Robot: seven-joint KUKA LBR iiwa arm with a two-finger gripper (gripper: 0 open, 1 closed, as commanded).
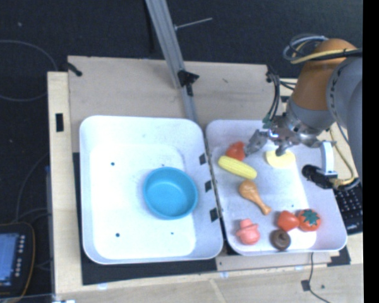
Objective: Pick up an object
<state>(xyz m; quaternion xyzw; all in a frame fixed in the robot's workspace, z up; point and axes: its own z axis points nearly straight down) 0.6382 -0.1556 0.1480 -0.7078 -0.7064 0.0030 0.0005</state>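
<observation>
Our claw (270, 145) hangs open, empty, between red piece (235, 150) and pale yellow slice (280, 159). Risk: we close on gap, nudge corn (237, 167) aside.

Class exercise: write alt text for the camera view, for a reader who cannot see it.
A grey robot arm with an orange band reaches from the right, its open gripper hovering over the right bin among toy foods: corn, a drumstick, tomatoes and a pale yellow piece. The left bin holds a blue bowl.
</observation>
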